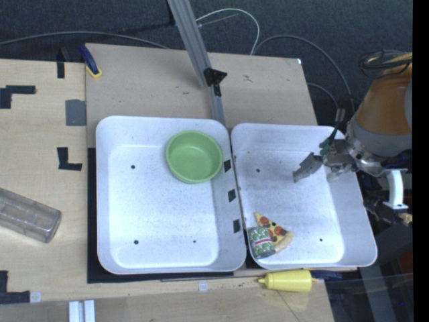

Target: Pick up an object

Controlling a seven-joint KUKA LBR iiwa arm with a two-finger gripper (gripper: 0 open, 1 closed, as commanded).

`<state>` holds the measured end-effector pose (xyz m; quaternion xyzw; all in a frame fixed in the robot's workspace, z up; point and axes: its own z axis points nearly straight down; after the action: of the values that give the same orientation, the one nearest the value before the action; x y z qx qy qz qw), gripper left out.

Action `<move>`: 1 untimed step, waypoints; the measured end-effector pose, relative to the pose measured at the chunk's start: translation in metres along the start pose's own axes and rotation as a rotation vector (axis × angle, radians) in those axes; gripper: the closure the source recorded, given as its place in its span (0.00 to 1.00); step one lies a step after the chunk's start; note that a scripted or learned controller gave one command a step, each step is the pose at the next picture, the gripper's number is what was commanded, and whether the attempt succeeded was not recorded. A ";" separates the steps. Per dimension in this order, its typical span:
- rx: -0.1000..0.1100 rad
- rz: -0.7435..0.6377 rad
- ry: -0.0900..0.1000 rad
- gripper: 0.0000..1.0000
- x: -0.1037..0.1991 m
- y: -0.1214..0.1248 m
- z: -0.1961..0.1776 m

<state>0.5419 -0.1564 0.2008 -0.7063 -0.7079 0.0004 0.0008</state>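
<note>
camera view: gripper point(303, 171) hovers over the right bin point(348, 206), holding nothing; its opening is indiscernible.

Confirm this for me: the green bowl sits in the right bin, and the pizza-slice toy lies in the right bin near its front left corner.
One thing is off. The camera view shows the green bowl in the left bin, near its back right corner, not the right bin. The pizza-slice toy does lie in the right bin near its front left corner.

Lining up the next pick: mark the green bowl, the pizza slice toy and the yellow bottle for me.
green bowl point(194, 156), camera view, inside bottom.
pizza slice toy point(269, 235), camera view, middle of the slice.
yellow bottle point(289, 281), camera view, mid body.
</note>
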 end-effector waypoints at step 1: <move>0.000 0.000 0.000 0.00 0.000 0.000 0.000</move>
<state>0.5419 -0.1565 0.2008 -0.7063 -0.7079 0.0005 0.0008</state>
